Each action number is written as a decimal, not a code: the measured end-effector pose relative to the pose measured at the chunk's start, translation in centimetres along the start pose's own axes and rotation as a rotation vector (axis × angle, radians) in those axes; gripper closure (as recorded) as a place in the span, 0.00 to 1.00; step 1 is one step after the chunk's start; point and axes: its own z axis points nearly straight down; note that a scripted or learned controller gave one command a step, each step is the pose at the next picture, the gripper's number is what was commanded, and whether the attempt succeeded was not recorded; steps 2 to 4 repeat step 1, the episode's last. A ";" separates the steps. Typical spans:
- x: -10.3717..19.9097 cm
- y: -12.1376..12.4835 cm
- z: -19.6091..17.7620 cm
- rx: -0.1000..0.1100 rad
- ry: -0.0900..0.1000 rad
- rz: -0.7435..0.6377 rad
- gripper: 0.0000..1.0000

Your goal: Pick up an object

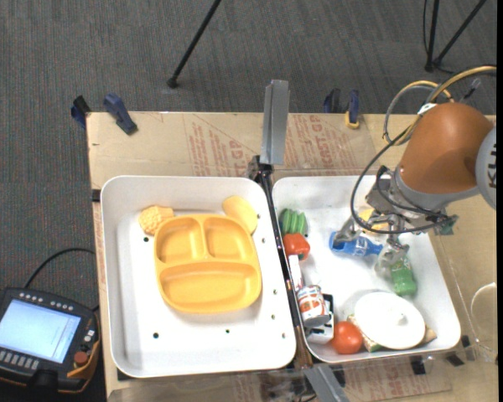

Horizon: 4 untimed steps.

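Setting: a plywood bench (218, 136) on dark grey carpet, bearing two shallow white bins side by side, with a grey upright post (276, 124) at the seam between them.
Arm: the grey KUKA arm with the orange band (440, 151) reaches in from the right and bends down over the right white bin (318, 193); yellow and black cables loop above its wrist.
Gripper: the two-finger gripper (386, 229) hangs low over the middle of the right bin, just above the objects; whether it is wide, narrow or holding anything cannot be told, since the wrist hides its tips.
Under the gripper: a small blue plastic toy (355, 244) lies just to its left, and a clear-topped green plastic bottle (397, 273) lies just below it, tilted.
Rest of right bin: a round white lid-like disc (390, 319) sits at the near side, a red tomato-like ball (347, 337) touching its left edge; a white-and-red can (313, 304), a small red block (296, 244) and a ribbed green piece (292, 221) line the left wall.
Left bin: the left white bin (126, 291) holds a yellow divided plastic tray with ear-shaped tabs (208, 262).
Floor: a black teach pendant with a lit screen (35, 335) lies at the lower left.
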 end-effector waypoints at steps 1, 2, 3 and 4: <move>0.0 0.0 0.0 0.000 0.000 0.000 0.00; 0.0 0.0 0.0 0.000 0.000 0.000 0.00; 0.0 0.0 0.0 0.000 0.000 0.000 0.00; 0.0 0.0 0.0 0.000 0.000 0.000 0.00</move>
